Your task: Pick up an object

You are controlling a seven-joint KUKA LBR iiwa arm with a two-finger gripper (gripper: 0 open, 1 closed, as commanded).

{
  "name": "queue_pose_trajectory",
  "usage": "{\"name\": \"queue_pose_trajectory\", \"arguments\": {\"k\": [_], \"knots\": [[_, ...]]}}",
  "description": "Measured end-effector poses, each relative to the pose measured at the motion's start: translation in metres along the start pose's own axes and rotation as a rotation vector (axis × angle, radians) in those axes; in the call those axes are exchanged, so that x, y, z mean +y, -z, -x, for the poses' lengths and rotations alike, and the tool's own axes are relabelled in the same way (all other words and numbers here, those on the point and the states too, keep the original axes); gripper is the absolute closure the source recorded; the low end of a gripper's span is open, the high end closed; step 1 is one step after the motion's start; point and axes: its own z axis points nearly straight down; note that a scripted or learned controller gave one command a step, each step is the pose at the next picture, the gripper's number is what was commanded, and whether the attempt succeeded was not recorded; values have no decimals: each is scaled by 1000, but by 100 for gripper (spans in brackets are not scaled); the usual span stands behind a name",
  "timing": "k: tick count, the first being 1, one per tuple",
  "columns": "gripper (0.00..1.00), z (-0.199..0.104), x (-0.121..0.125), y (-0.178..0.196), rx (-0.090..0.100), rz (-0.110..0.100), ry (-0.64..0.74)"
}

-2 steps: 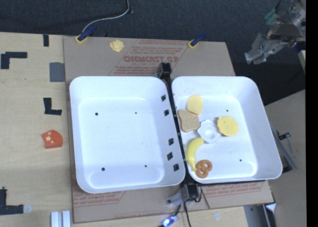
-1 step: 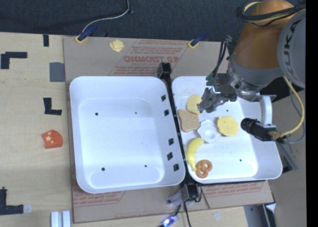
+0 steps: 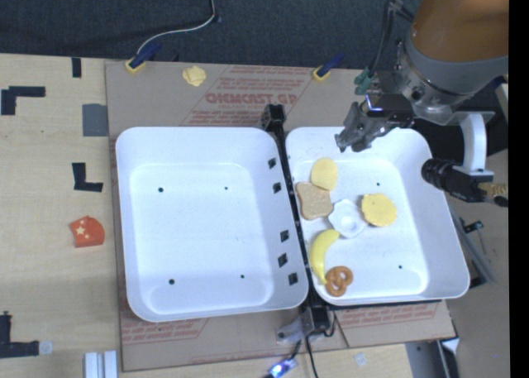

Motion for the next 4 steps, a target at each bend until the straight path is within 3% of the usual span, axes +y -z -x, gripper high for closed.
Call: {"name": "queue_pose_trajectory", "arguments": {"k": [1,2,3,4], "knots": [[100,-24,-45,-67,-1,-15,-4],[100,-29,-2,-154,-3,-14,-5],[100,-32,29,-111,-1,-3,-4],[100,-118,79,-66,1,1,3]]}}
